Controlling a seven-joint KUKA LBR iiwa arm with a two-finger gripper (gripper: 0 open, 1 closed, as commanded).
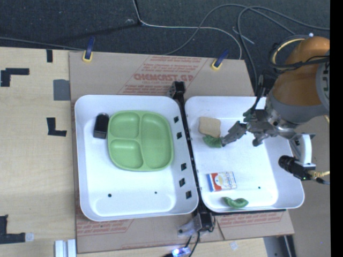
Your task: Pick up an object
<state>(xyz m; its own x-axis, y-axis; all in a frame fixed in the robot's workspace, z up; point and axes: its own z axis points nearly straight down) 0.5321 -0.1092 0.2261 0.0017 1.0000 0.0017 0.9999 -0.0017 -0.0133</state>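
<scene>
The robot arm is reaching in from the 3 o'clock side and is hanging over the right bin. Its gripper is pointing toward 9 o'clock. Two dark fingers are showing. One long finger is stretching out toward a green leafy piece, and its tip is sitting just beside that piece, maybe touching it. The other finger is standing well back toward 3 o'clock, so the fingers are spreading wide apart. Nothing is sitting between them.

The right bin is holding four things. One tan sponge-like block is lying at about 10 o'clock in the bin. The green leafy piece is lying just beside the block, at the block's 6 o'clock. One small card box with red and blue marks is lying lower in the bin, toward 7 o'clock. One more green piece is lying near the bin's 6 o'clock edge, just past the box. So there are two green pieces, one block and one box.

The left bin is holding two things. One green plate with three parts is lying in the middle of it. One small black block is sitting just beside the plate, at the plate's 9 o'clock.

Both bins are resting side by side on a brown cardboard sheet on the worktop. Two clips, yellow and blue, are holding the sheet's 12 o'clock edge.
</scene>
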